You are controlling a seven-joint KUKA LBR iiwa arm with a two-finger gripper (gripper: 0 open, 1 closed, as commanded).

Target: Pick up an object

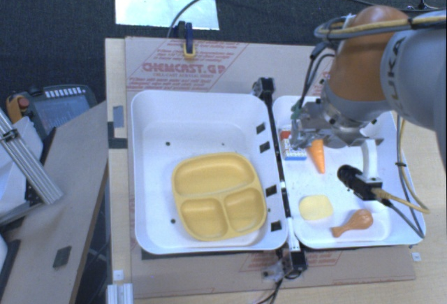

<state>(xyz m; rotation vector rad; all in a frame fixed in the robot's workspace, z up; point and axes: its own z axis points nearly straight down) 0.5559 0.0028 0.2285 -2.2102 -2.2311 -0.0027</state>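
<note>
Down in the right bin (391, 236), the pincer (299, 135) hangs over the far left corner, close to the divider between the bins. Whether it is open or closed I cannot tell. One arm (419, 68) comes in from the right. Its grey link lies across the far right of the scene, its orange band (367, 51) bulges above the wrist, and the wrist bends down and leftward into the bin.

Just beside the pincer, on its right and a little nearer, lies one carrot (318, 156), thick end far and tip pointing near. At the pincer's left side sits one small packet (288, 145) with red and blue on it, too small to read; I cannot tell whether it touches the pincer. Nearer in the same bin lies one pale yellow disc (316, 207). To its right, by the near wall, lies one tan drumstick (353, 221), and the two are apart. That makes four loose things in the right bin.

Across the divider, the left bin (154, 121) holds one yellow tray (218, 196) with three compartments, set toward its near right part. Both bins, two in all, stand side by side on one printed cardboard sheet (223, 61), which lies on the worktop (117, 191).
</note>
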